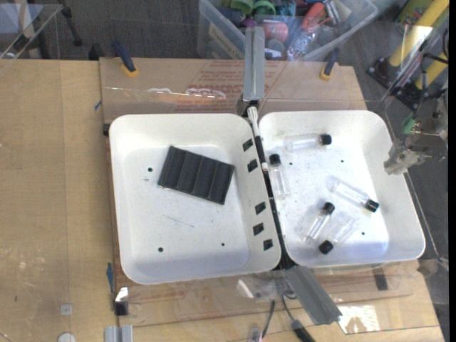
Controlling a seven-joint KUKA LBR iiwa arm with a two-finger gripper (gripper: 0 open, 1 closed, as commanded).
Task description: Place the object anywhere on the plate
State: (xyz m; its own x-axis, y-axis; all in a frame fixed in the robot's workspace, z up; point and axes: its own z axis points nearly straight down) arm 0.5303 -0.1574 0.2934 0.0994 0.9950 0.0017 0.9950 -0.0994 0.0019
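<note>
We are looking at a robotics lab or test workshop. A pale wooden bench (50, 191) bears two shallow white plastic bins (135, 262), joined along a seam marked with small black tags (254, 166). Sheets of brown cardboard (178, 80) are held down by orange-handled clamps (127, 64). Behind stands a clear plastic tub (214, 13) crammed with bright toys and bottles, and loose cables (420, 55) hang at the right.

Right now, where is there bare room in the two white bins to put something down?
The left bin has bare floor all around the dark ribbed plate, widest below it toward the near wall. The right bin is crowded: clear vials with black caps lie scattered across its middle, leaving only small bare patches near its corners.
</note>
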